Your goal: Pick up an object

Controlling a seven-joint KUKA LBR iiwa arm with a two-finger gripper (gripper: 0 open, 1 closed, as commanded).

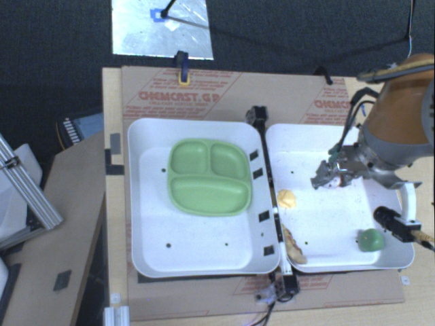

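Metal gripper (327,178) over the right smooth white bin (319,253), finger state unclear, round yellow lump (287,198) nearby, green ball (371,240) near right, glossy green divided plate (208,176) in left bin (146,202)

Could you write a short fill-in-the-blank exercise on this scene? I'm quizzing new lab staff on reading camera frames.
1. The divided plate in the left bin is coloured ____.
2. The plate has ____ compartments.
3. The yellow lump lies in the ____ bin.
4. The gripper hangs over the ____ bin.

Missing words: green; three; right; right.
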